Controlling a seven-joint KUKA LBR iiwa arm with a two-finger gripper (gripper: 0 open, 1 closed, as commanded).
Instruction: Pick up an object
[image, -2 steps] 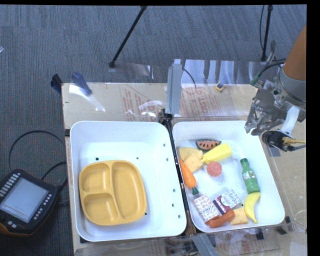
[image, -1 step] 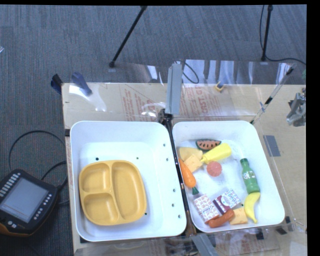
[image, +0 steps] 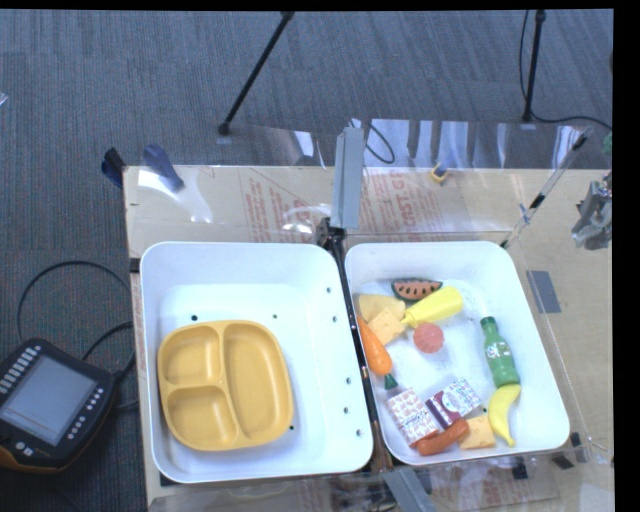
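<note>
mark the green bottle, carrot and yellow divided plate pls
green bottle (image: 499, 355): camera view, middle of its body.
carrot (image: 376, 352): camera view, middle of the orange root.
yellow divided plate (image: 226, 383): camera view, central divider ridge.

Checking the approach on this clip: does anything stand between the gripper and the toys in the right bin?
Nothing visible does. The grey gripper is at the right edge, beyond the right white bin; the green toy bottle and yellow toy banana lie uncovered nearest that side.
</note>
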